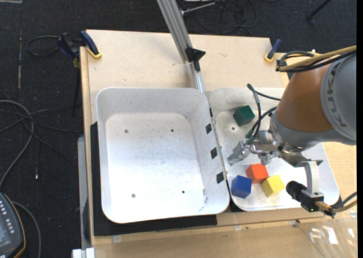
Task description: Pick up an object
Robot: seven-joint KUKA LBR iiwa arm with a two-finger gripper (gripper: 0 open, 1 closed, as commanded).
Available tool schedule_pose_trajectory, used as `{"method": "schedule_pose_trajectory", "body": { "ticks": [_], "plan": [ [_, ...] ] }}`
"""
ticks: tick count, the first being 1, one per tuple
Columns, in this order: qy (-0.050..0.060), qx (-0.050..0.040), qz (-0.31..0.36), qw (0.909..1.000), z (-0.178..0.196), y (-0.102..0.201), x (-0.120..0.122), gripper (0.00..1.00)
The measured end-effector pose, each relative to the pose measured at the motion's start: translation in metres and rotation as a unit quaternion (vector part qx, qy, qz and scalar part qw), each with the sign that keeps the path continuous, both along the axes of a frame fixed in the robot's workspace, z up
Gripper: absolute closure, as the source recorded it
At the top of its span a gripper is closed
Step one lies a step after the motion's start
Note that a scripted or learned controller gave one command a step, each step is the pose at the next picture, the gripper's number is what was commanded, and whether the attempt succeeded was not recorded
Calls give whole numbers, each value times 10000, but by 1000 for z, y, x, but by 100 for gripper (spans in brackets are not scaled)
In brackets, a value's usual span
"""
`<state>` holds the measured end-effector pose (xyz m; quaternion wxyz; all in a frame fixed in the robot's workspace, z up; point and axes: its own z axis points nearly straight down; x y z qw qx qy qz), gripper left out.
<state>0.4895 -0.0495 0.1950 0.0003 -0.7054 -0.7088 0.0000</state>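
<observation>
Where pincer (243, 150) hovers, small orange block (257, 172), blue (241, 186) and yellow (273, 185) beside

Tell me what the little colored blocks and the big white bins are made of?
The blue block, orange block, yellow block and green block look like painted wood or foam: matte, flat colors, crisp edges. I can't tell which. The left bin and right bin look like thin molded plastic: smooth white, rounded corners, scuffed with specks.
</observation>
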Motion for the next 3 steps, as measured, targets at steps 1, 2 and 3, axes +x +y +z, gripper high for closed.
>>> {"method": "schedule_pose_trajectory", "body": {
  "ticks": [1,2,3],
  "plan": [
    [-60,-26,-12,10000,61,-41,87,0],
    [-4,-22,-25,10000,-43,-103,173,0],
    [18,8,1,10000,-104,-64,192,0]
  ]
}}
